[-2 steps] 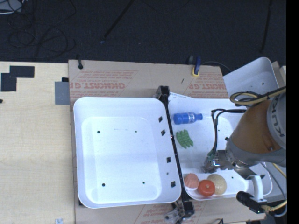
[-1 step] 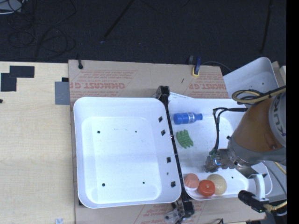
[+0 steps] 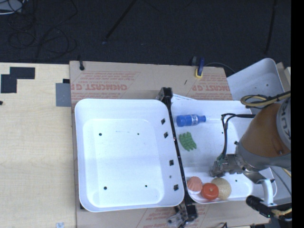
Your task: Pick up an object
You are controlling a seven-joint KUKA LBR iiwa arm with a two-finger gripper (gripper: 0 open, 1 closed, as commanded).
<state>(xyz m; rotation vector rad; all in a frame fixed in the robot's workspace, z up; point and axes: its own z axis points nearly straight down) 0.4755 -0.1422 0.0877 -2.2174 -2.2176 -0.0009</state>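
The right bin (image 3: pixel 209 127) holds several small objects. A blue bottle (image 3: pixel 190 120) lies on its side near the far wall. A green knobbly piece (image 3: pixel 187 141) sits just below it, close to the divider. Along the near wall a pink-and-white round item (image 3: pixel 194 184), a red round item (image 3: pixel 209 191) and a beige ball (image 3: pixel 222 187) rest in a row. My gripper (image 3: pixel 223 167) hangs low in the right bin, just above and behind the beige ball, under the orange band (image 3: pixel 263 132) of the arm. Nothing shows in its grasp.
The left bin (image 3: pixel 85 127) stands beside the right one, with a black clamped divider (image 3: pixel 173 146) between them. Both rest on a cardboard sheet (image 3: pixel 118 82). A black cable (image 3: pixel 230 122) runs down the arm over the right bin.
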